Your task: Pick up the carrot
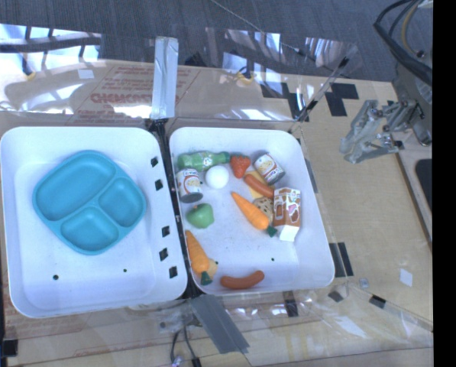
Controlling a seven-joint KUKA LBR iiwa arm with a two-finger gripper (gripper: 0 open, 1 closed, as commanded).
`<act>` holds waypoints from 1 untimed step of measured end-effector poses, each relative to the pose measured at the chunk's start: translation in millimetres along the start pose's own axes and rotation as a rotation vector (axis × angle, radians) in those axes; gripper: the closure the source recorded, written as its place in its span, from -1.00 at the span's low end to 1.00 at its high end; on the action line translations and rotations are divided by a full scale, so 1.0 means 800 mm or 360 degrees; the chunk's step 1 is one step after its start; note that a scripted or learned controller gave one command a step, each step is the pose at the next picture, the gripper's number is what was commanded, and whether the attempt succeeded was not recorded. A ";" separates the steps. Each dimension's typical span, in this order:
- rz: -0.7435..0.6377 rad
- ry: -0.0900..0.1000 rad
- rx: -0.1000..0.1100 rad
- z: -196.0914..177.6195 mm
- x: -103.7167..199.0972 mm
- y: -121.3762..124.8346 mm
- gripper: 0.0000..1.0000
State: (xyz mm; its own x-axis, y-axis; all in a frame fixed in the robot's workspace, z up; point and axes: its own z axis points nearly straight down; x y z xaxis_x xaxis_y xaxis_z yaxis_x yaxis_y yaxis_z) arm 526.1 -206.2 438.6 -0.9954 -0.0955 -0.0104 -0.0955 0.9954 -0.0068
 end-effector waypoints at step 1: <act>-0.1043 0.0013 -0.0018 0.069 -0.023 -0.005 1.00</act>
State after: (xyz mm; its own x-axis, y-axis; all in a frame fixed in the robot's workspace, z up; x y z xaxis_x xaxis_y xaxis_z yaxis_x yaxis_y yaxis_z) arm 545.0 -209.0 383.4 -0.7311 -0.6823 0.0002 -0.6823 0.7311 0.0012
